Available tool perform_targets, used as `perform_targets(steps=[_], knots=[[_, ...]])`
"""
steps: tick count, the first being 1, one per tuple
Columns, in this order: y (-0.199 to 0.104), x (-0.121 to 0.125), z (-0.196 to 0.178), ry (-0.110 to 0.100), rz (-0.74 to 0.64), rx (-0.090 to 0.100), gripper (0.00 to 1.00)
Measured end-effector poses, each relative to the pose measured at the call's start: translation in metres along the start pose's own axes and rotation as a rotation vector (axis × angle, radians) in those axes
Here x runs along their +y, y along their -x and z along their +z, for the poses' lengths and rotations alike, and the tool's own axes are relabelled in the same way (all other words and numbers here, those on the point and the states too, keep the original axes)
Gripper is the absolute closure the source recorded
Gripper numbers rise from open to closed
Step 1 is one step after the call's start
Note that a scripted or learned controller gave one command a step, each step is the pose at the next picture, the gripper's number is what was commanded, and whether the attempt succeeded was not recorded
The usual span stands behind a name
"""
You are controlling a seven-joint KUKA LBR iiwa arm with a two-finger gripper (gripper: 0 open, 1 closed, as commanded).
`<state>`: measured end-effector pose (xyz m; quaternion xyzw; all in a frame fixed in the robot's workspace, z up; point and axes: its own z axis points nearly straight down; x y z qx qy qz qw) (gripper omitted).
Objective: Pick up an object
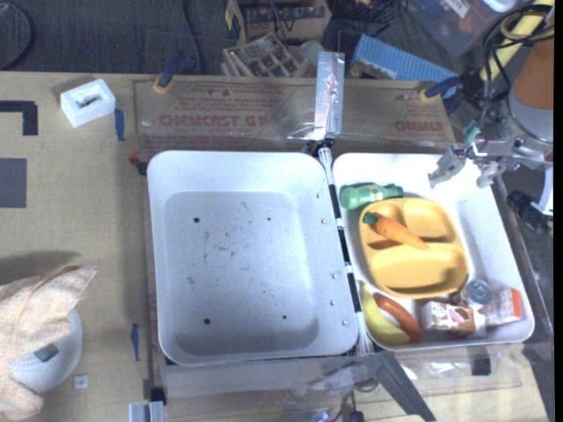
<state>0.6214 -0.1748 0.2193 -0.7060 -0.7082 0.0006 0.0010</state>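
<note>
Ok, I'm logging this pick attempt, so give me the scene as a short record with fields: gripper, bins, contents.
gripper: gripper above the right bin's far right corner, nothing seen between its fingers
right bin: right bin holds all the items listed
contents: yellow dish with a carrot on it, green bottle, banana, sausage, small cartons
left bin: left bin, white with dark specks

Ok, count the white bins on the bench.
2. The left bin lies mid-bench; the right bin sits beside it, holding a yellow tray and other items. No others seem hidden.
</note>
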Motion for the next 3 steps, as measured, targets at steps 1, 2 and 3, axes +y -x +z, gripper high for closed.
perform_targets(steps=[1, 2, 3], knots=[[0.001, -0.022, 0.118, 0.004, 0.098, -0.002, 0.0], [0.004, -0.023, 0.11, 0.004, 0.102, -0.005, 1.0], [-0.01, -0.003, 0.038, -0.004, 0.199, -0.002, 1.0]])
